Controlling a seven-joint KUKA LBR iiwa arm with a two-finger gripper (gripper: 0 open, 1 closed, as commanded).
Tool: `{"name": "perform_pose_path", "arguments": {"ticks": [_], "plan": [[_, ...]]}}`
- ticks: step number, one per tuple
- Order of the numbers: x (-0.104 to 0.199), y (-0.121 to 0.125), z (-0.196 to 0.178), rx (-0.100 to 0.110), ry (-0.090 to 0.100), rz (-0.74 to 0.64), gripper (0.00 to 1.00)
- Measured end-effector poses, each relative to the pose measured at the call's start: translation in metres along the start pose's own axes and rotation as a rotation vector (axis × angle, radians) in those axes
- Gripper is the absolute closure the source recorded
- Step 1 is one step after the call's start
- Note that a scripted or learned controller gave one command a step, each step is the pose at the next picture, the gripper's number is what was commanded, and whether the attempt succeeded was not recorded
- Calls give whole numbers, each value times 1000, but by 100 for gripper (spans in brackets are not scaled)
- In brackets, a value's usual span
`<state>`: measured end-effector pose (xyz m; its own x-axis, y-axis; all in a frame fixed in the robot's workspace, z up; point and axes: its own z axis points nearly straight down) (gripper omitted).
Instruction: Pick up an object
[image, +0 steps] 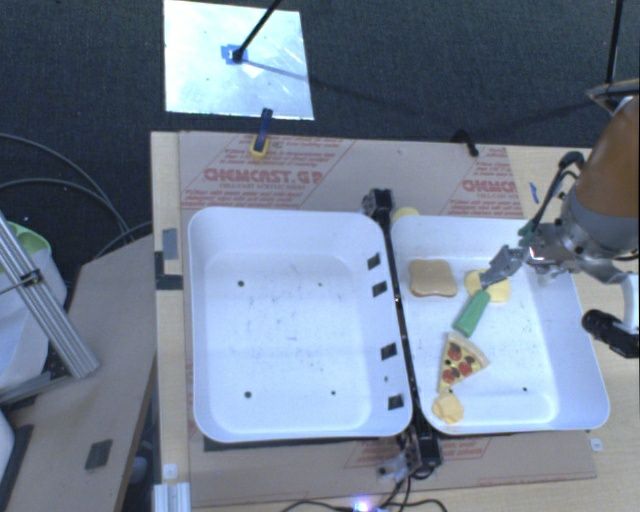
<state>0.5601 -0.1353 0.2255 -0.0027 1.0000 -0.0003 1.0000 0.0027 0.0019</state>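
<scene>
While the gripper (497, 268) hovers in the right bin (570, 400) over a half-hidden yellow piece (497, 291) touching the green stick (470, 315), its grip is impossible to judge.

Tan bread slice (432, 278) flat at right bin's upper left, green stick (470, 314) lying tilted just below it, yellow piece (497, 290) touching stick's upper end, pizza slice (461, 362) lower down, small yellow piece (448, 407) at bin's bottom left.

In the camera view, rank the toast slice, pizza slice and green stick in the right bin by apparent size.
1. pizza slice and toast slice: look alike, unranked.
2. green stick: narrowest, smallest area.
</scene>
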Motion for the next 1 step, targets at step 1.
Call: {"name": "perform_pose_path", "arguments": {"ticks": [1], "plan": [[9,-24,148,7,2,2,0]]}}
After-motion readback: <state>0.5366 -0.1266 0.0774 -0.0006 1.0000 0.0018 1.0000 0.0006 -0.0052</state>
